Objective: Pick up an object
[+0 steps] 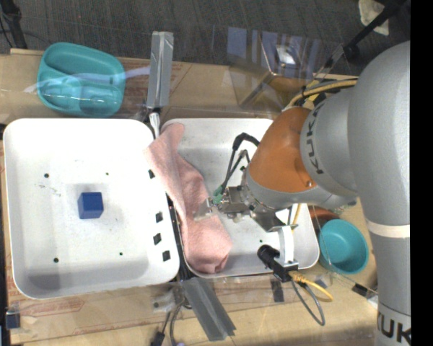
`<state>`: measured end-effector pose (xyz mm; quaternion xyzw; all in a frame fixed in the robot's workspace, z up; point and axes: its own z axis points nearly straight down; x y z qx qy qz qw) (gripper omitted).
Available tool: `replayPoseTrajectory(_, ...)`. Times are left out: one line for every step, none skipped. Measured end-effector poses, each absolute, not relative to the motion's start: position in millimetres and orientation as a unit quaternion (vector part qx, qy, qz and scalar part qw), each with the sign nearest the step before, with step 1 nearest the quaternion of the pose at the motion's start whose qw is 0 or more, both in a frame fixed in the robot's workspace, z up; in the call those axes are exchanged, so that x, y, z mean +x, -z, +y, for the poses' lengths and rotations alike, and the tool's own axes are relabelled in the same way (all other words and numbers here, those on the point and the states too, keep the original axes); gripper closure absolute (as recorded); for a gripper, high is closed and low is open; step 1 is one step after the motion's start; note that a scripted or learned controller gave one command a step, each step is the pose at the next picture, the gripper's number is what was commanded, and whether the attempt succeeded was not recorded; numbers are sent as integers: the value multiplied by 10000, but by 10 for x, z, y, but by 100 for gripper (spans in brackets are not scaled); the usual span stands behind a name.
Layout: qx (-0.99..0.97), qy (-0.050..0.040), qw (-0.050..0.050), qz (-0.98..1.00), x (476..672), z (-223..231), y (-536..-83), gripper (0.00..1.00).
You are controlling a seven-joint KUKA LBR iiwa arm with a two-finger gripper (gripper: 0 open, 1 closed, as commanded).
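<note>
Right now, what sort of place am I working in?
Likely a robotics lab bench: two shallow white plastic bins taped to a wooden benchtop, a grey KUKA arm, carpet floor with chair wheels.

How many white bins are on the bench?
2. The left bin holds a blue cube; the right bin holds a pink cloth, under the arm.

Wooden bench (202, 78) carries two shallow white bins side by side: left bin (29, 157), right bin (202, 132). Teal plastic container (79, 78) sits on bench behind left bin, near back-left corner. Small teal bowl (344, 245) sits just beside right bin's front-right corner.
</note>
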<state>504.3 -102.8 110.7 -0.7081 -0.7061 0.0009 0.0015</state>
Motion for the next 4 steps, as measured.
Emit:
replayPoseTrajectory(-6572,2,0,-7538,5534,-1058,-920,0)
replayPoseTrajectory(-6334,6,-6,-7738,5767,-1029,-931,0)
replayPoseTrajectory(-6240,2,0,-7814,6096,-1086,-928,0)
replayPoseTrajectory(-5777,-8,19,-8163,5889,-972,-913,0)
